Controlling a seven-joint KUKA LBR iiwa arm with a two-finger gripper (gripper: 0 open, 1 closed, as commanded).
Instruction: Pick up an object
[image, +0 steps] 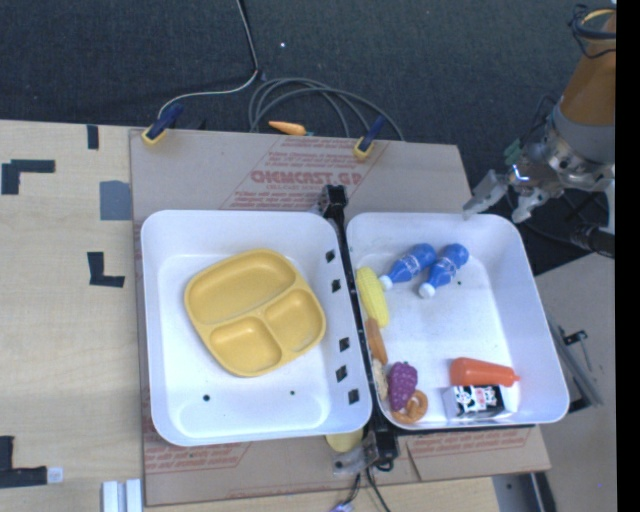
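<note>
Toys for the pick sit in the right bin, nothing lifted. You've got two blue bottles lying side by side near the far wall, both tilted w/ white caps pointing toward the near left. A yellow banana lies along the left wall, just beside the divider, and an orange carrot-like stick sits right below it. A purple grape bunch rests on a tan pretzel at the near left corner. At the near right, an orange wedge lies touching a small black & white carton.

Left bin holds a yellow divided plate, three compartments.

Your gripper hangs just past the right bin's far right corner, above the rim, fingers spread apart w/ nothing between them.
</note>
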